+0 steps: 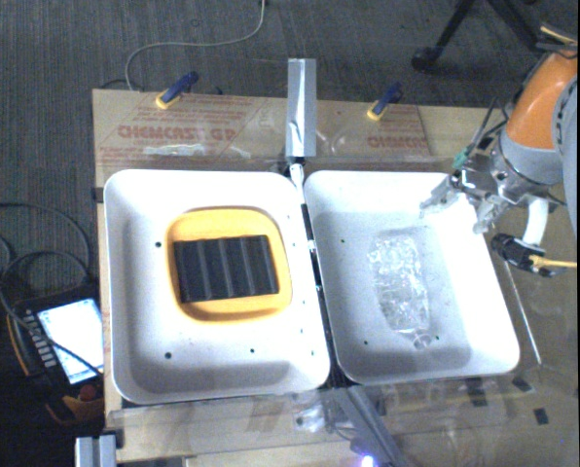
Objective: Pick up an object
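Gripper (462, 200) hovers over right white bin (485, 348), at its 1 o'clock corner, fingers spread, nothing between them. Clear crumpled plastic bottle (401, 285) lies mid-bin, at gripper's 7 o'clock, well apart. Advice: centre over bottle, straddle its narrow width, descend gently; thin plastic likely slips. Yellow rectangular tray with dark ribbed insert (229, 264) sits in left white bin (134, 358).

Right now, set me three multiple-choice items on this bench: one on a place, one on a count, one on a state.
1. Where does the yellow tray lie?
A. left bin
B. right bin
C. on the floor

2. How many white bins sit on the bench?
A. one
B. two
C. three

3. How does the clear plastic bottle rest?
A. standing upright
B. lying flat
C. hanging from the gripper

Answers: 1 A, it fills the middle of the left bin. 2 B, the right bin sits beside the left one. 3 B, it lies lengthwise on the bin floor, apart from the gripper.
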Controlling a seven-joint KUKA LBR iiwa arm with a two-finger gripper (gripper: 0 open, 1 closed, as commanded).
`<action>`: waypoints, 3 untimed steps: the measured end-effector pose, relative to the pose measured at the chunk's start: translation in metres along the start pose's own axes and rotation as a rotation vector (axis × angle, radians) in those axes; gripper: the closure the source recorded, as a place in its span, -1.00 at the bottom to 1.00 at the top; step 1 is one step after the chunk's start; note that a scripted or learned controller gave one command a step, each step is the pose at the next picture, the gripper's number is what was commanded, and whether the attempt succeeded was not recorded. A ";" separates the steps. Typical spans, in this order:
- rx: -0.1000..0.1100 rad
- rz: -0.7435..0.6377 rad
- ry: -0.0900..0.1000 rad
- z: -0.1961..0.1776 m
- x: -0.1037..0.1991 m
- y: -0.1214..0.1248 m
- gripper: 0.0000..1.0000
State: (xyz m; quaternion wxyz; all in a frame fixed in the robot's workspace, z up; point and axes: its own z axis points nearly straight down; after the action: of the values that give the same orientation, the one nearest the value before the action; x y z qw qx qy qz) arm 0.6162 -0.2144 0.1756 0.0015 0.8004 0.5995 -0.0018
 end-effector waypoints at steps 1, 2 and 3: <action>0.002 -0.163 0.004 -0.019 0.058 -0.080 -1.00; -0.007 -0.236 0.004 0.079 0.051 -0.119 -1.00; -0.002 -0.383 0.005 0.079 0.050 -0.046 -1.00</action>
State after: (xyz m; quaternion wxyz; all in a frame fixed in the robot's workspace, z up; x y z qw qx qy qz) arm 0.5864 -0.1544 0.0963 0.0004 0.6715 0.7410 0.0006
